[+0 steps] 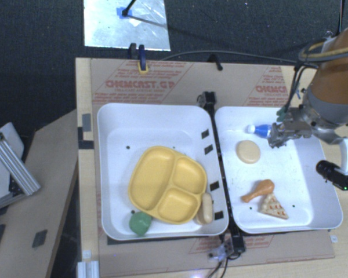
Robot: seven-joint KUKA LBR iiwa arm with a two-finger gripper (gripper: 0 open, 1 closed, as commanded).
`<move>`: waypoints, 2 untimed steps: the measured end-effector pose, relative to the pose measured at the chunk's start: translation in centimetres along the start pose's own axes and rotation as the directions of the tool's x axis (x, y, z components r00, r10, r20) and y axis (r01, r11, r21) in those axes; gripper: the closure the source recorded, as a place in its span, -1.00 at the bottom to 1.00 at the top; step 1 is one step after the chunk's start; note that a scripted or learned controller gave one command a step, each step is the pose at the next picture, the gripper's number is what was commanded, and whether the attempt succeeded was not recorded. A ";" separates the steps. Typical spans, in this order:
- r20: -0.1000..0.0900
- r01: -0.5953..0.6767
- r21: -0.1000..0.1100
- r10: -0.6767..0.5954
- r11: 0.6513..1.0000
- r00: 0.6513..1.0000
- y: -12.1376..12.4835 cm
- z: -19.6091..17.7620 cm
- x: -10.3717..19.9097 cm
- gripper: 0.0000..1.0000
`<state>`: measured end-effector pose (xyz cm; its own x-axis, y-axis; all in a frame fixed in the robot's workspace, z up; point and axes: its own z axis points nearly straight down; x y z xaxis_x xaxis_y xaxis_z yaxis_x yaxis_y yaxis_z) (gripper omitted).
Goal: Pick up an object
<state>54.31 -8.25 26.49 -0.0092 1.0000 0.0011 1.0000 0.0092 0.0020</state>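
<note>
Over right bin (pixel 322 213) far edge | gripper (pixel 276 136) fingers unreadable, maybe near blue object (pixel 256 130) | descend centred, straight.

- Bench (pixel 86 155) — tan top, carrying a printed cardboard sheet (pixel 162 83).
- Left white bin (pixel 113 155) — on the sheet.
- Right white bin (pixel 319 196) — touching the left one.
</note>
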 end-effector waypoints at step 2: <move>-0.001 0.000 0.001 0.000 1.000 1.000 0.2 2.4 10.0 1.00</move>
<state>54.44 1.70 24.15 -0.0092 1.0000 0.0017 1.0000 0.0092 0.0015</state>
